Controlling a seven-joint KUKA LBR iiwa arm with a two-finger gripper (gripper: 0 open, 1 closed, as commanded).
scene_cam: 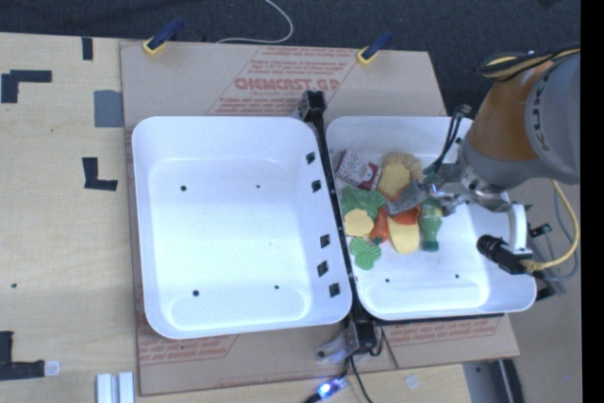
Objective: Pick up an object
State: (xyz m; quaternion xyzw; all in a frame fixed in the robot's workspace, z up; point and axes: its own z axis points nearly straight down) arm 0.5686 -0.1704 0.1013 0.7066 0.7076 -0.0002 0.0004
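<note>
Two shallow white bins share the bench, the left bin (pixel 226 231) bare, the right bin (pixel 453 293) holding a heap of small toy foods (pixel 382 217) against its inner wall. The grey arm (pixel 538 123) reaches in from the right, its gripper (pixel 415 196) low over the heap's right side, pieces lying mostly leftward; jaw spread cannot be told

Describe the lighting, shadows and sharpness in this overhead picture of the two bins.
Camera view: even, soft light; left bin bright white without harsh glare; faint shadow under the gripper among the toys; the small items look soft, low in detail.
</note>
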